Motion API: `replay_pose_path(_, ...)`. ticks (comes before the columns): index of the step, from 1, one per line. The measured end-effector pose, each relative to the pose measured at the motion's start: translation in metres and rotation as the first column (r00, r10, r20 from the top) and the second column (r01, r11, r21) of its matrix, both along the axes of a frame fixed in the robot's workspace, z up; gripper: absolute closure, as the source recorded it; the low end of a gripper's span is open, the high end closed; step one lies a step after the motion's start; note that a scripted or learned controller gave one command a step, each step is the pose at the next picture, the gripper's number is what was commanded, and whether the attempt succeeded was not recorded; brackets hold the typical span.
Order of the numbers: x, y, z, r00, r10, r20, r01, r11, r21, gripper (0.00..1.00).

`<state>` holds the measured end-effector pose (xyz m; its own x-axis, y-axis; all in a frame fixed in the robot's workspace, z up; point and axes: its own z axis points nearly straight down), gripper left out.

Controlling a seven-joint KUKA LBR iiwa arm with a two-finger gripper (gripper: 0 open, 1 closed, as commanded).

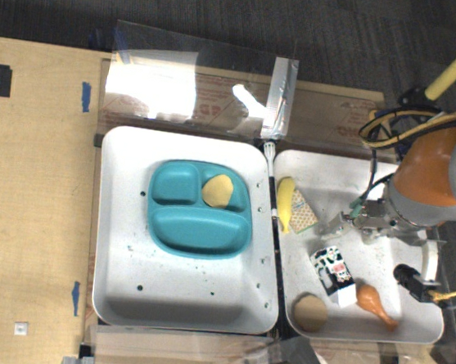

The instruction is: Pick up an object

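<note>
In the right bin [409,323] several objects lie loose. A yellow banana [283,202] rests along the left wall, with a speckled tan packet [302,217] beside it. A small black-and-white carton [332,268] sits in the middle. An orange pear-shaped toy [376,302] lies to the carton's right, and a brown round object [309,311] is at the front. My gripper [354,217] hangs over the bin's back half, just right of the packet and above the carton. Nothing is visibly held in it.
The left bin [118,271] holds a teal divided plate [198,227] with a yellow round fruit [217,190] in its upper right compartment. Yellow and black cables [400,120] loop behind the right bin. Clear plastic sheeting [198,91] stands at the back.
</note>
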<state>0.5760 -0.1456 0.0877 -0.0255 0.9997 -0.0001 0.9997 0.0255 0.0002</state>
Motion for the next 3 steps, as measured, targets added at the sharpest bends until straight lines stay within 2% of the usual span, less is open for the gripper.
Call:
replay_pose_path(1,-0.01,-0.023,-0.001,1.0,0.015,0.003,-0.015,1.0,-0.001,0.0)
replay_pose_path(2,-0.095,0.031,0.0,0.974,0.225,0.005,-0.225,0.974,-0.001,0.0)
replay_pose_path(3,-0.042,0.025,0.007,0.985,0.175,0.002,-0.175,0.985,0.0,0.0)
